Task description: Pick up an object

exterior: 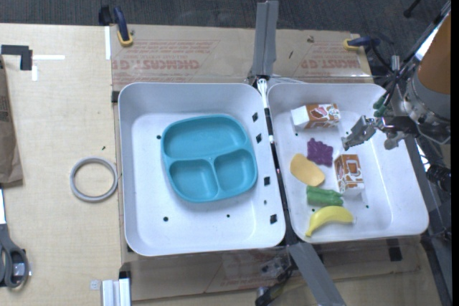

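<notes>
Arm enters from frame right, wrist angled down-left over the right shallow white bin [401,215]. Gripper [356,135] hangs just above the small orange-and-white carton [349,173] at bin centre; fingers spread, nothing between them. Yellow toy banana [329,218] lies lower.

Both white bins [136,175] look like smooth moulded plastic with a soft sheen. The blue divided tray [209,158] is smooth plastic too, matt to slightly glossy. The banana [330,218], green pepper [324,195], purple grapes [320,151] and yellow chip [307,170] read as smooth toy plastic. The two small cartons [316,115] look like printed cardboard. The bench [57,111] is pale wood, matt, with brown printed cardboard [186,57] behind. The gripper [364,131] gleams like bare metal.
</notes>
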Motion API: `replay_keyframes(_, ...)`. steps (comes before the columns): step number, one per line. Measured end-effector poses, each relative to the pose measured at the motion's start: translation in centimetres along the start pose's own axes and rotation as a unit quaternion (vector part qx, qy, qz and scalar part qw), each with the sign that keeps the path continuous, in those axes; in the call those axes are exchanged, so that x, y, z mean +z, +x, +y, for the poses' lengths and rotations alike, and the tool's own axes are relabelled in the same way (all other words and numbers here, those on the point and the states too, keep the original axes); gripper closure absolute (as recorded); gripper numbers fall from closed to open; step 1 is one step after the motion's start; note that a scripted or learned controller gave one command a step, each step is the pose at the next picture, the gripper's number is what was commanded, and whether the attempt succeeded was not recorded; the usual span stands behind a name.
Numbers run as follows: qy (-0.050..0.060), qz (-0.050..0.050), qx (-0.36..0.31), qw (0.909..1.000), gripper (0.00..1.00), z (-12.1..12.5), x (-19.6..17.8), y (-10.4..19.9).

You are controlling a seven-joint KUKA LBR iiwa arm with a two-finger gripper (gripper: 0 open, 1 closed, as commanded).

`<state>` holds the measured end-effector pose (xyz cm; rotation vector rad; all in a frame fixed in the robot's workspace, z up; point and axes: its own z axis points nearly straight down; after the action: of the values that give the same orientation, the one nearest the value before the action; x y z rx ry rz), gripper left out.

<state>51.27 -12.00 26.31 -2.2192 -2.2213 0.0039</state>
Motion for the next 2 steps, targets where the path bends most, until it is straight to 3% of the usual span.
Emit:
replay_keyframes(1, -0.001, 0.0, -0.02, 0.9998, 0.0, -1.5, 13.6, -1.4)
replay_keyframes(2, -0.001, 0.0, -0.047, 0.9989, 0.0, 1.6, 17.2, -4.5)
